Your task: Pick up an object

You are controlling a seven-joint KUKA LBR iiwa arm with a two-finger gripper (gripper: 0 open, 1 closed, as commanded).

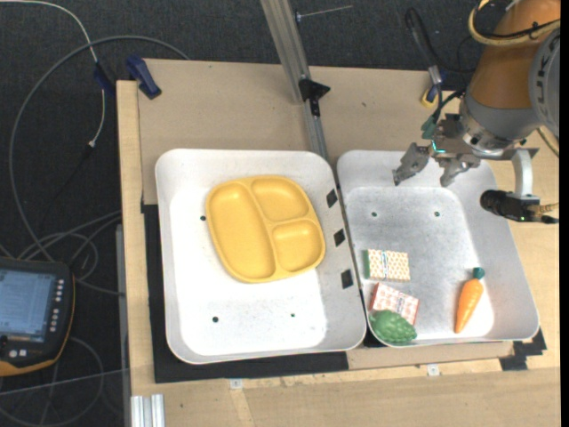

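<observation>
My gripper [429,167] hangs over the far edge of the right bin [427,212], its two fingers spread open with nothing between them. Well in front of it, in the near part of that bin, lie a small patterned box [388,263], a red-and-white packet [395,302], a green leafy toy [394,327] and an orange carrot [468,302]. None of them touches the gripper.
The left bin [191,310] holds a yellow divided plate [263,227]. A metal post [293,52] rises between the bins at the back. Black clips [339,237] sit along the seam between the bins. A tablet [31,310] and cables lie left of the bench.
</observation>
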